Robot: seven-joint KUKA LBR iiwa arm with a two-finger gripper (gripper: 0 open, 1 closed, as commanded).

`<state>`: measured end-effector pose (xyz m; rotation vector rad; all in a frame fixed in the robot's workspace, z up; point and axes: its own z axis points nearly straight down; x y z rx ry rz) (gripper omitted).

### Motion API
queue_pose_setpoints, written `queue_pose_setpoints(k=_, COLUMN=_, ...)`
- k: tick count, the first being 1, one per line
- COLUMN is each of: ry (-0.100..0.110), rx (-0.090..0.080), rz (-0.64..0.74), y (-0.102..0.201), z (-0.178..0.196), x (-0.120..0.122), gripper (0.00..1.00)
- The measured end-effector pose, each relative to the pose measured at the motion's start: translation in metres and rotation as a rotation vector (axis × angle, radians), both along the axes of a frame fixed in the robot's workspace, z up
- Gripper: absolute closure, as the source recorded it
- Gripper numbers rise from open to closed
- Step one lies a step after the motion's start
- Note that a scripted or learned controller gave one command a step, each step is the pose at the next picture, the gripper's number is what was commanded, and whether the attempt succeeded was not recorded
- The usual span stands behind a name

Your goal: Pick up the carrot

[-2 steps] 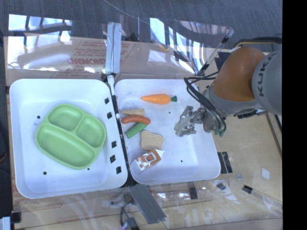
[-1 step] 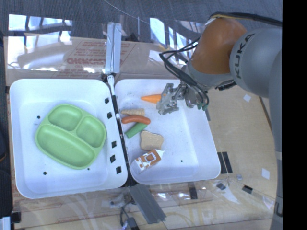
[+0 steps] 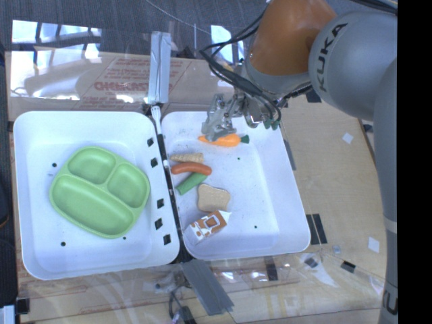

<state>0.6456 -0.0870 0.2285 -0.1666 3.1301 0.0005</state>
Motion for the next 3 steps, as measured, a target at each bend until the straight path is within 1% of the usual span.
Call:
queue_pose_setpoints(k=1, ry=0.002, rx=0.001, rz=-0.572, y=0.031, z=0.047, x=0.012, gripper=1.00)
queue_pose_setpoints(k=2, ry=0.009, rx=0.001, rz=-0.571, y=0.112, z=0.025, x=-0.014, gripper=1.00)
queue_pose_setpoints(k=3, ry=0.012, rx=-0.002, rz=-0.906, y=0.119, z=-0.039, x=-0.004, gripper=1.00)
